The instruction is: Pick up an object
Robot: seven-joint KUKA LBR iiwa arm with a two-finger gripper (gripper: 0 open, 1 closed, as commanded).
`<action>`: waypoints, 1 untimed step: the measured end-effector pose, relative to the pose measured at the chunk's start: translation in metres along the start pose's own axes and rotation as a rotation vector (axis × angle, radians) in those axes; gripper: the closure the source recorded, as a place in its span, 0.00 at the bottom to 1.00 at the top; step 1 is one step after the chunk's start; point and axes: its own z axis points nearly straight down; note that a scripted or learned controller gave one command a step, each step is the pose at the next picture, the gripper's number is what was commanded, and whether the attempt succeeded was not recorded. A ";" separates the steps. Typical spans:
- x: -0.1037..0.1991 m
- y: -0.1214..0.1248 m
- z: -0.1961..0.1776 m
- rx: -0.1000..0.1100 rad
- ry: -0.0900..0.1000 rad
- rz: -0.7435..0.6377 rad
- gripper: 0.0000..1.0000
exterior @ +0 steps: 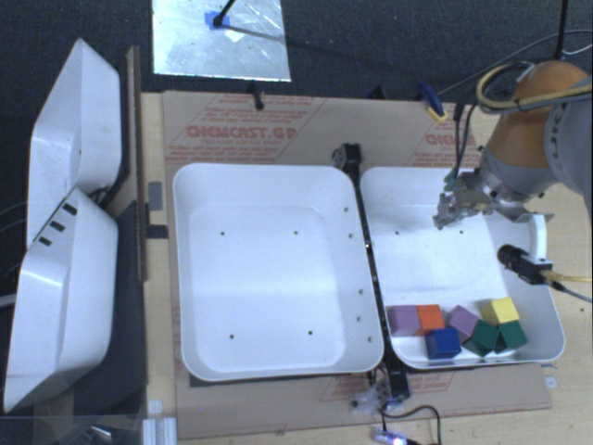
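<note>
Blocks [457,327] against right bin's [408,248] near edge.

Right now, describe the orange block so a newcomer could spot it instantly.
Look in the right-hand bin, at the cluster of blocks along its near edge. The orange block sits in the back row, between two purple blocks, with a blue block just in front. It is the only orange one.

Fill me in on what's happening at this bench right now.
A robot arm reaches in from the right, its gripper over the far part of the right bin. It holds nothing visible. The blocks, purple, orange, blue, green and yellow, sit clustered along that bin's near edge, untouched.
</note>
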 end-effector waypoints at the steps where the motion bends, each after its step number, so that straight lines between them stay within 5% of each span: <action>1: -0.007 0.006 -0.060 -0.002 0.000 0.000 1.00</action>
